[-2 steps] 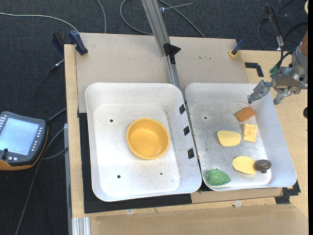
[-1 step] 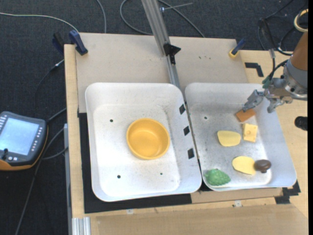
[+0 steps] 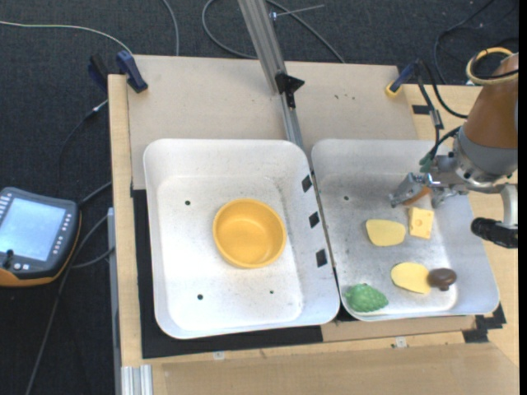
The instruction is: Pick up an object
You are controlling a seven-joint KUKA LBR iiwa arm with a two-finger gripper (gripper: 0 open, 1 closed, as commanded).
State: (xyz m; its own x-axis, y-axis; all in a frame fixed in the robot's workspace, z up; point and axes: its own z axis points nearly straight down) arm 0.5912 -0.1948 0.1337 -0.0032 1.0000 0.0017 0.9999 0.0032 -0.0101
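Observation:
My gripper (image 3: 420,197) hangs over the back part of the right bin (image 3: 354,167), its fingers spread open with nothing between them. Just below it in the view lies a small yellow cheese-like block (image 3: 421,222). A pale yellow oval piece (image 3: 384,233) rests to the left of that block. Nearer the front edge are another yellow piece (image 3: 408,276), a brown mushroom-shaped object (image 3: 442,279) touching it, and a green broccoli-like lump (image 3: 366,297) in the front left corner.
A yellow bowl (image 3: 249,233) sits in the middle of the left bin (image 3: 177,212). A metal post (image 3: 272,56) slants up from between the bins. Cables run behind the right bin, and a pendant (image 3: 33,235) lies off the bench at left.

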